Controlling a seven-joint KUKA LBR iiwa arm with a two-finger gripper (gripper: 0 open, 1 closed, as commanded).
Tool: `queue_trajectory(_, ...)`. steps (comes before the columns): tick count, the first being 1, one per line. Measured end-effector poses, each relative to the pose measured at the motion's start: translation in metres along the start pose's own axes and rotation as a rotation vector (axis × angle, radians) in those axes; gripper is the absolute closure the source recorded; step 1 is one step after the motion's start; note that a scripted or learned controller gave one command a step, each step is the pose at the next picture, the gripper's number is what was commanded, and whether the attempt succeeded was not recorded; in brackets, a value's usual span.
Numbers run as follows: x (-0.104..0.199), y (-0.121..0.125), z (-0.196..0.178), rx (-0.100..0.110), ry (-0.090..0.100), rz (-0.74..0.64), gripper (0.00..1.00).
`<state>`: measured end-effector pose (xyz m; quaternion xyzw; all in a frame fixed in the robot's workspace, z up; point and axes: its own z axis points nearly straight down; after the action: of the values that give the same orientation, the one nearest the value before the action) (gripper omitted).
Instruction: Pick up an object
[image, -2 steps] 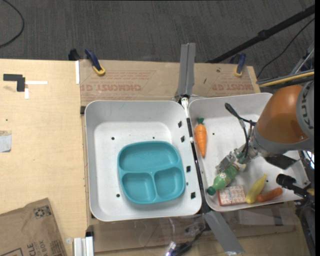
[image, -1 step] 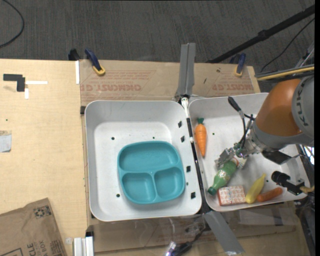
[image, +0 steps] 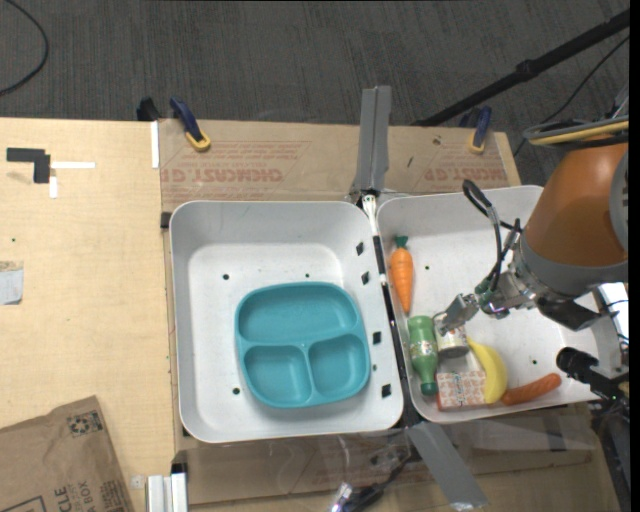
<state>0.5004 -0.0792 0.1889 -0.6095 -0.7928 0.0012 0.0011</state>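
In the right bin (image: 440, 225) lie an orange carrot (image: 401, 277), a green bottle (image: 423, 350), a yellow banana (image: 489, 366), a small pink-and-white box (image: 461, 388) and a red sausage-shaped piece (image: 532, 389). My gripper (image: 457, 314) hangs low over the bin's middle, just right of the green bottle's top and above the banana's upper end. A small grey item (image: 453, 342) sits right under it, between bottle and banana. I see nothing lifted. The grey arm with its orange band (image: 585, 205) comes in from the right.
The left bin (image: 200, 300) holds a teal divided plate (image: 302, 343). A grey divider bar (image: 374, 150) runs between the bins. Cables and a black fitting (image: 578, 362) hang by the right bin's right wall. Cardboard lies at the bench's lower left.
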Motion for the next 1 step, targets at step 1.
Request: queue_trajectory(1,-0.0479,0.0112,0.0883,-0.014,-0.004,-0.231,0.00)
